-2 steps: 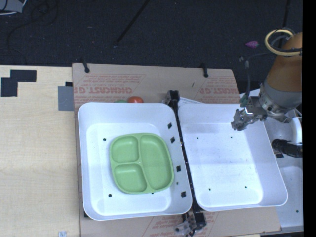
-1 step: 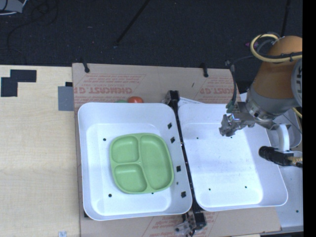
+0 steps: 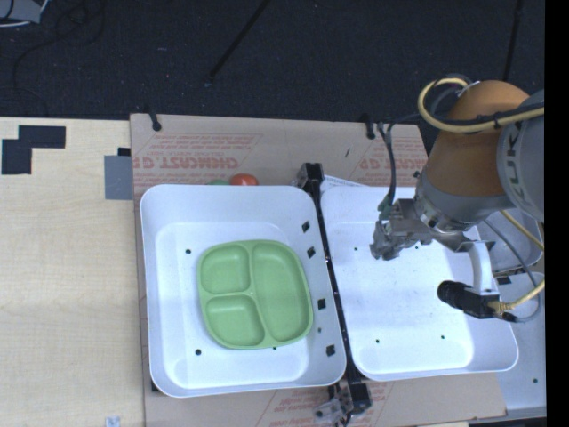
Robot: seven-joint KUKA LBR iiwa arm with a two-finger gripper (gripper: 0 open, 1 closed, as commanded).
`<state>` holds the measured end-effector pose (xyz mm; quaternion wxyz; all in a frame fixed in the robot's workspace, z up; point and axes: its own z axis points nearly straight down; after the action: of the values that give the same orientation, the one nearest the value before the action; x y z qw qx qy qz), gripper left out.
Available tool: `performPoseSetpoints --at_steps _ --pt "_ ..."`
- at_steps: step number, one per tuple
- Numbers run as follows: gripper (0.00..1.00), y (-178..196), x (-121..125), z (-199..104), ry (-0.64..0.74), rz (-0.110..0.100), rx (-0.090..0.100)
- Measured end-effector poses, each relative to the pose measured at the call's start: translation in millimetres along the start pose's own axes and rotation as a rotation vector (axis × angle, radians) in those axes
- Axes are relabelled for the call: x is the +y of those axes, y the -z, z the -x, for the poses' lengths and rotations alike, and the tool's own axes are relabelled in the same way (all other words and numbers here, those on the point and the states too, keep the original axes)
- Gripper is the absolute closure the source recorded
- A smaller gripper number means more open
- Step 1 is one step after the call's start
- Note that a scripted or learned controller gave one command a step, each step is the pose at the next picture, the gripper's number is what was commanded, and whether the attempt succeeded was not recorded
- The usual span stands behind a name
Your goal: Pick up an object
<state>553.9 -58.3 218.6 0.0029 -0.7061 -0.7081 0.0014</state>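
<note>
Here, from above, a pale green plate [image 3: 253, 294] lies flat in the left bin [image 3: 169, 229]. It is a rounded, smooth plastic piece, split by raised ridges into three compartments: two small ones on its left side and one long one on its right. The bin is shallow, white and glossy, with rounded corners and a few small dark dots on its floor. Behind its far rim, a small red-orange ball [image 3: 243, 181] sits on the brown cardboard. The right bin [image 3: 418, 354] is the same shape. The tool [image 3: 388, 245] hangs above that bin's far-left part, well apart from the plate; whether it is clenched or released, I cannot tell. The counter [image 3: 62, 274] is light wood.
</note>
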Motion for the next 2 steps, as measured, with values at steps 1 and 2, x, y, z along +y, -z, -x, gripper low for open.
performPoseSetpoints --at_steps 1,2 --pt "1.00 -9.9 -15.5 -49.7 0.000 0.000 0.000" --pt "1.00 -14.7 -24.3 -98.4 0.001 0.000 0.000"
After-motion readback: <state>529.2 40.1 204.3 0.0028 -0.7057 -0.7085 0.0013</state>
